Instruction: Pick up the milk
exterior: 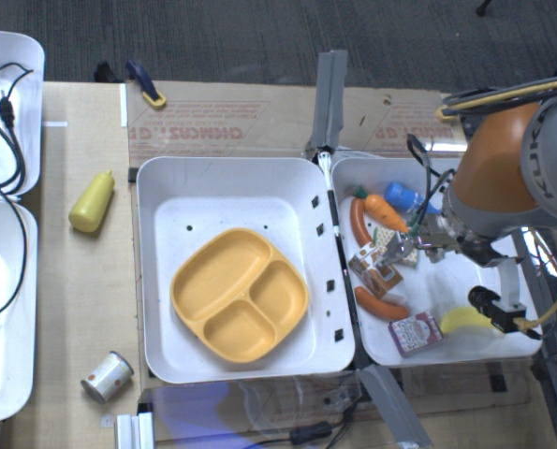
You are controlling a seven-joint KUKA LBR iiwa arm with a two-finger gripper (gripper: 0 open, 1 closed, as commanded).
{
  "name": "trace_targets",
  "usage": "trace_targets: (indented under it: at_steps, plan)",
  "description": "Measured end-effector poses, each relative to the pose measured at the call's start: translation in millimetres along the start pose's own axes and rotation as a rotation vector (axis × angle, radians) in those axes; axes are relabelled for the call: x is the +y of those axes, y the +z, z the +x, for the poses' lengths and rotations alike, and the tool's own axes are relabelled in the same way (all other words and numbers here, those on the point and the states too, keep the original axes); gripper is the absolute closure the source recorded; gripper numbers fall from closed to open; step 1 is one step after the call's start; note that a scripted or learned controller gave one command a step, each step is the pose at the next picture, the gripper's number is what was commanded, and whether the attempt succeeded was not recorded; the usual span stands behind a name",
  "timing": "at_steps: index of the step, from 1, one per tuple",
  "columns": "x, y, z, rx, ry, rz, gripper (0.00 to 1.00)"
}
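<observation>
The milk (379, 253) looks like a small carton with a white speckled end and a brown side. It lies on its side in the left half of the right bin (503, 349), between two sausages. My gripper (415, 246) hangs low over the bin, right beside the carton's right edge and touching or nearly touching it. The grey arm with its orange band (493, 171) reaches in from the right and hides the bin's back right part. The carton rests on the bin floor.
Around the carton lie an orange carrot (387, 211), a sausage (357, 219), another sausage (383, 303), a blue item (402, 196), a maroon packet (415, 332) and a yellow banana (465, 321). The left bin (166, 204) holds a yellow divided plate (239, 294).
</observation>
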State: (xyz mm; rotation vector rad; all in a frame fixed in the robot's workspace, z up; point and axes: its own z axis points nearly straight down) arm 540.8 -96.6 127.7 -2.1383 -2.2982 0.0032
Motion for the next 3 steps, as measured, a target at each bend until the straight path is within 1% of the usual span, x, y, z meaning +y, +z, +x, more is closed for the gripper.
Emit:
trace_targets:
  at_steps: [1, 2, 3]
  plan:
    - [-2, 22, -2, 0.007, 0.162, -0.023, 0.0]
    - [3, 7, -1, 0.008, 0.163, -0.039, 1.0]
    - [-48, -63, 72, -0.001, 0.063, -0.001, 1.0]
